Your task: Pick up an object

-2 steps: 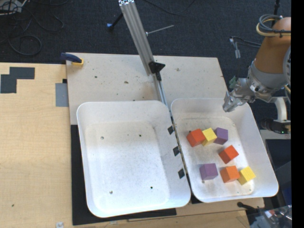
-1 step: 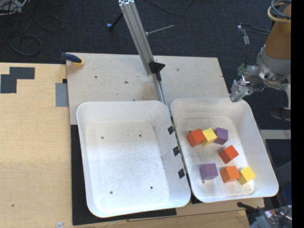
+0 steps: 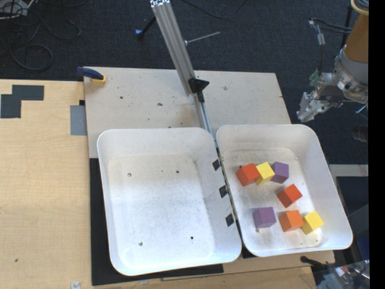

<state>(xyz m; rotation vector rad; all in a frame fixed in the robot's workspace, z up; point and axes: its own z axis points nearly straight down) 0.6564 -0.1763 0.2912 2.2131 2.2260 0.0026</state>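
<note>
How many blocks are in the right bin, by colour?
All in the right bin:
Orange blocks: 3
Yellow blocks: 2
Purple blocks: 2
Total: 7

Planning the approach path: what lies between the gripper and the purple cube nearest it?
In the camera view, the right bin's rim and bare bin floor lie between gripper and purple cube.
</note>
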